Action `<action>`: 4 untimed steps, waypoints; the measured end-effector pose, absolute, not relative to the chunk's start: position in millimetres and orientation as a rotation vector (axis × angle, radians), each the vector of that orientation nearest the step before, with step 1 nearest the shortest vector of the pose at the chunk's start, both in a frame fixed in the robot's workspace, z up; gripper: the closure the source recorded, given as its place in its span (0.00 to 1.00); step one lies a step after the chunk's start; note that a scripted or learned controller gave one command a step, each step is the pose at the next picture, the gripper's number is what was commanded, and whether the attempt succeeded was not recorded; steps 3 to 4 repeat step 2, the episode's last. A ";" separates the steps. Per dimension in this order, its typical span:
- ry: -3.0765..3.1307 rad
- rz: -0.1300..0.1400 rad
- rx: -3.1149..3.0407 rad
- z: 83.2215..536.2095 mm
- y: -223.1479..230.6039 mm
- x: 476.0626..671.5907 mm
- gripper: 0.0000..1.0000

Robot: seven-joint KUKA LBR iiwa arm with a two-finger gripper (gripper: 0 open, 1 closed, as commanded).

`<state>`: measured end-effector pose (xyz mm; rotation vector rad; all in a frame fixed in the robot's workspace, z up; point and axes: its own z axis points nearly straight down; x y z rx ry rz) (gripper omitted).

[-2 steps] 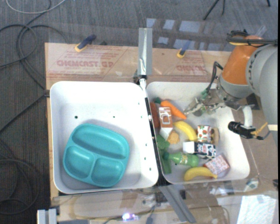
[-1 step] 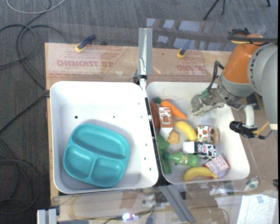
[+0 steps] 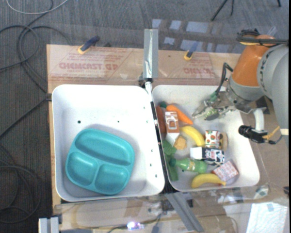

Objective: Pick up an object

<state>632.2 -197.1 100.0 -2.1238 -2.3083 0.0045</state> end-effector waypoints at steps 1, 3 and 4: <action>-2.309 0.004 -2.121 108.6 -196.1 632.3 1.00; -2.285 0.001 -2.157 230.7 -122.5 632.7 1.00; -2.285 0.001 -2.157 230.7 -122.5 632.7 1.00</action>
